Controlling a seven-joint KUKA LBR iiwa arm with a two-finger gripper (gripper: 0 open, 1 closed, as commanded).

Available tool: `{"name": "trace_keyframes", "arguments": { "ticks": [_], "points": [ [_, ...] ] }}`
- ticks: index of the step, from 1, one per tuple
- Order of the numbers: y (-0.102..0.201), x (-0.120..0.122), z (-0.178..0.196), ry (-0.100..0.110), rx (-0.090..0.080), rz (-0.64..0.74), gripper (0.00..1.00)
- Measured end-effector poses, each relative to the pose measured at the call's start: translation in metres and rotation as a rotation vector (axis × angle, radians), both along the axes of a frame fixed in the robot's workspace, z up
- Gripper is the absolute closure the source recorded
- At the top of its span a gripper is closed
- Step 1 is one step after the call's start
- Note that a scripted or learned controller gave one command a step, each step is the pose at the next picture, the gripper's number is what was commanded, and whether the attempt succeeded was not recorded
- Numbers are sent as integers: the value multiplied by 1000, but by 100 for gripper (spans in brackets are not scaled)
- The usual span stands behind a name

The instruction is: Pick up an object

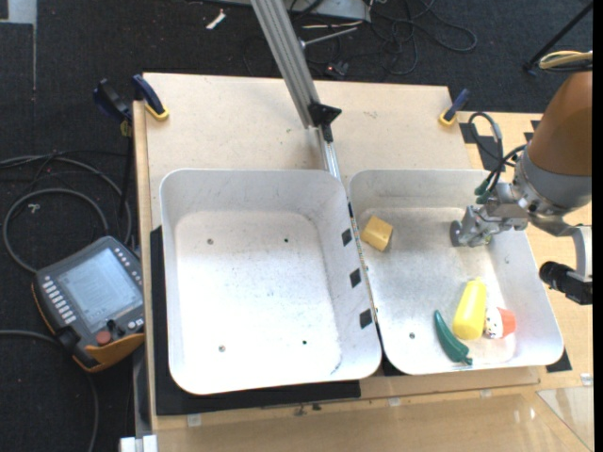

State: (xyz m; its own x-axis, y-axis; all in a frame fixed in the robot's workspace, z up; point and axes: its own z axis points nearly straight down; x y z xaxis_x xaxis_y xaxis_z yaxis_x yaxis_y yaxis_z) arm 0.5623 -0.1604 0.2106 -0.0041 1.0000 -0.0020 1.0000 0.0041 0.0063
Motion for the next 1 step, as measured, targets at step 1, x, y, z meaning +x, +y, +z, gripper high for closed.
{"name": "trace_keyframes", "arguments": {
  "ticks": [1],
  "points": [
    [8, 7, 49, 0, 0, 0, 100]
  ]
}}
